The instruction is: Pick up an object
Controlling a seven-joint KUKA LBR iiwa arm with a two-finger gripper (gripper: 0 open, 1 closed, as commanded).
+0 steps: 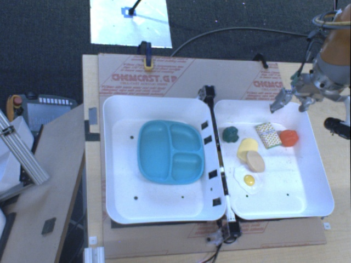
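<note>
Dark carpet surrounds the surface (pixel 93 92) where two white bins sit side by side; the hand (pixel 290 102), fingers spread and holding nothing, hovers above the right bin's (pixel 315 199) far edge, near the orange toy (pixel 289 138) and checkered packet (pixel 267 135), likely candidates.

Dark, speckled carpet (pixel 49 21) covers the floor around the bench, and a shiny square metal plate (pixel 130 14) lies on it near the top, catching the light. At the left stands a tan side table (pixel 52 163) with a grey aluminium rail (pixel 22 152) leaning across it (a handheld control pendant (pixel 46 109) sits just behind).
</note>
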